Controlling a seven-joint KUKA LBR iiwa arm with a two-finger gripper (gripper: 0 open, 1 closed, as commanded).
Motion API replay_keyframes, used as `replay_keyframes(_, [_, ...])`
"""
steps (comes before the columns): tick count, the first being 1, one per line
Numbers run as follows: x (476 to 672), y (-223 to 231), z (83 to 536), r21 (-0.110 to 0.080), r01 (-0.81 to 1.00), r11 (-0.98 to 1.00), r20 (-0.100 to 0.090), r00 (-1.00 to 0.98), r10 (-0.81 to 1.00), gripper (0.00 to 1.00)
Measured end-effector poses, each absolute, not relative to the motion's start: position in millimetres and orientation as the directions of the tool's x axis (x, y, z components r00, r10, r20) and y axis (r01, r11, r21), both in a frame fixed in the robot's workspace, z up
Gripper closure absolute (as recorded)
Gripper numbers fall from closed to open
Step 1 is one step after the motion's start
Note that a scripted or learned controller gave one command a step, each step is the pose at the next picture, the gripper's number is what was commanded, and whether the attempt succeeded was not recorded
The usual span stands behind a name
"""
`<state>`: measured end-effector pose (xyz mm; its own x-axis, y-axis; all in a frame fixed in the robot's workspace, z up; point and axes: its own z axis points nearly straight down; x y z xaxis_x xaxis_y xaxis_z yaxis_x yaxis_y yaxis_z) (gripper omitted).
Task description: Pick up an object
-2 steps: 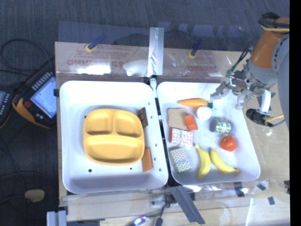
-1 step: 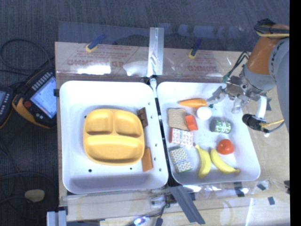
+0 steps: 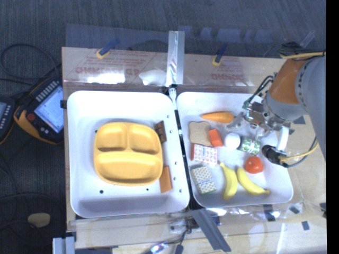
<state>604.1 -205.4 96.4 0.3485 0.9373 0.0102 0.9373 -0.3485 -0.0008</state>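
So on the left there's the left bin (image 3: 74,142) with a yellow divided tray (image 3: 127,153) sitting in the middle of it. A dark brown block (image 3: 160,132) is tucked just beside the tray's upper right corner, and an orange-brown block (image 3: 165,179) lies along its lower right side.

The right bin (image 3: 283,189) is way busier: a slice of bread (image 3: 199,133), an orange carrot (image 3: 217,117) above it, a small orange-red piece (image 3: 215,137) just beside the bread, two patterned packets (image 3: 204,155) (image 3: 203,178) below, two bananas (image 3: 229,181) (image 3: 250,182), a white egg-like ball (image 3: 232,140), a red tomato (image 3: 254,164), and a greenish patterned thing (image 3: 249,145) between the ball and the tomato.

The gripper (image 3: 253,125) comes in from the right and sits low over the upper right part of that bin, near the ball and the green thing. Honestly can't tell if it's open or closed around anything, the wrist hardware and cables hide that. The green item is partly covered too, so hard to say what it is.
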Motion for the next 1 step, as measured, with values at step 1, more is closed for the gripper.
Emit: replay_keyframes(1, [569.2, -201.9, 95.3, 0.024, 0.914, -0.404, 0.012, 0.404, 0.915, 0.0])
